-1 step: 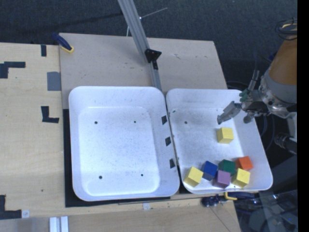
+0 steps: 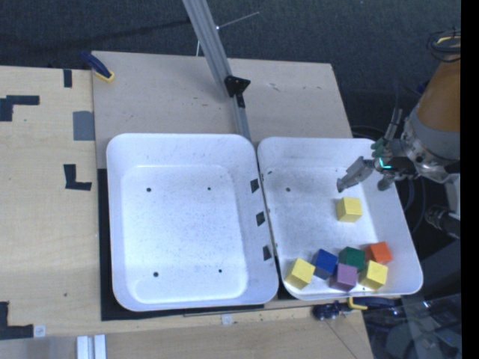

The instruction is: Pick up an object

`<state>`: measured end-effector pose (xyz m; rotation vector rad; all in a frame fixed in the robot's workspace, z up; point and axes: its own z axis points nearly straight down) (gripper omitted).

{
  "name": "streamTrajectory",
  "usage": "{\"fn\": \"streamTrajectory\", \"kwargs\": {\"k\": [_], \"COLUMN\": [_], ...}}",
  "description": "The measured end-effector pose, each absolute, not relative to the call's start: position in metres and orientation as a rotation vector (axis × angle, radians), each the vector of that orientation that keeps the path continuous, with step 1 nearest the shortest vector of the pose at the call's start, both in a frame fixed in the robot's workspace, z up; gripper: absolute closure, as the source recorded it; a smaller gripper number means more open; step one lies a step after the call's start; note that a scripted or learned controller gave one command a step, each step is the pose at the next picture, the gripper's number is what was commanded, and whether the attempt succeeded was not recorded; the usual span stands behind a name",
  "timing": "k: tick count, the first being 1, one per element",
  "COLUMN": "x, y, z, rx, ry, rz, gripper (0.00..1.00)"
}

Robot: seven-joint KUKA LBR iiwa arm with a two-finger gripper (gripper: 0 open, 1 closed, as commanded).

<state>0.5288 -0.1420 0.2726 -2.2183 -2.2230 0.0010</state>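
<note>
1. Desk (image 2: 187, 81): pale wood, carrying two shallow white bins side by side.
2. Left bin (image 2: 179, 144): white, speckled floor.
3. Right bin (image 2: 299, 152): holds all the blocks.
4. Arm (image 2: 441, 114): grey with orange band, reaching in at the right bin's far right edge.
5. End effector (image 2: 352, 179): above the bin, fingers pointing down-left, nothing between them; open or closed, cannot tell.
6. Lone yellow block (image 2: 349, 209): just below the end effector, apart from it.
7. Block cluster (image 2: 340, 268): yellow, blue, green, purple, yellow, orange along the near wall.
</note>
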Motion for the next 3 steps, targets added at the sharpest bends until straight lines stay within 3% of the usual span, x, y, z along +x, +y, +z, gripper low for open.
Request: {"fn": "streamTrajectory", "kwargs": {"k": [3], "x": [0.542], "y": [-0.137], "z": [0.131], "rx": [-2.217], "ry": [-2.219], "rz": [0.007], "gripper": [0.0]}}
